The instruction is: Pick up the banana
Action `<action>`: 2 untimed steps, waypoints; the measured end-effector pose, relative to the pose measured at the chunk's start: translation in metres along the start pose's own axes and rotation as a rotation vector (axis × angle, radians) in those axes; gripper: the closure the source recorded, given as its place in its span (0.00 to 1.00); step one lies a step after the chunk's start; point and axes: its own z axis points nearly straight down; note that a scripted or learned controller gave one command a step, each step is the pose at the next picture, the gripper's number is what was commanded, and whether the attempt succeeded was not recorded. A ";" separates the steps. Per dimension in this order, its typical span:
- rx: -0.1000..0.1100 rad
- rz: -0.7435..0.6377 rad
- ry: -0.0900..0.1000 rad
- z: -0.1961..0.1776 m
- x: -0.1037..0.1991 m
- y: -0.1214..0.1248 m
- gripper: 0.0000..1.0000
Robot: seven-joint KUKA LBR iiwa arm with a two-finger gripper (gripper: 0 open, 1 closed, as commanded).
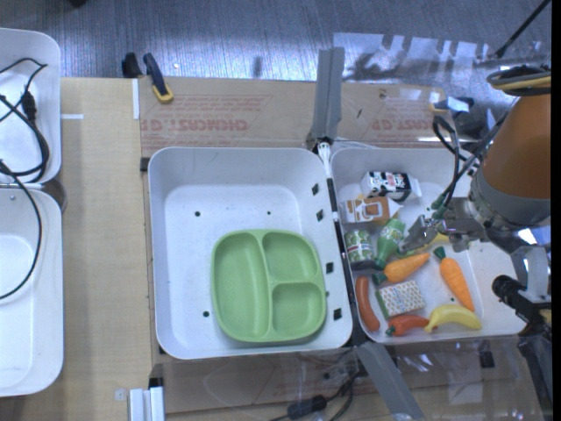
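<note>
- Camera view, from above: two white bins side by side on a cardboard-covered bench.
- Left bin [175,235]: holds a green divided plate [267,285], lying flat toward the near right part of the bin.
- Right bin [491,327]: holds a cluster of toy food items.
- Banana [453,318]: yellow, lying flat at the near right of the right bin, near the near wall. Not gripped.
- Carrot [456,283]: orange, just on the far side of the banana, lying lengthwise near-to-far.
- Second orange piece [406,267] lies left of the carrot; a checkered block [401,299] sits just near of it.
- Red sausage [367,303] lies along the left wall of the right bin; a red pepper [405,325] lies left of the banana, close to it.
- Green bottle [390,239] and green can [358,246] sit mid-left; a brown carton [367,209] and a black-and-white carton [387,182] lie toward the far end.
- Arm [521,160] comes in from the right, orange band above the wrist.
- Gripper [427,232] sits low over the middle of the right bin, beside the green bottle, well apart from the banana. Cannot tell its state from this view.
- Yellow-handled clamp [158,79] lies on the far left of the bench.
</note>
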 end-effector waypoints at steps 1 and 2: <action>-0.003 0.076 0.000 0.128 -0.068 0.055 0.00; -0.001 0.080 0.001 0.119 -0.068 0.054 1.00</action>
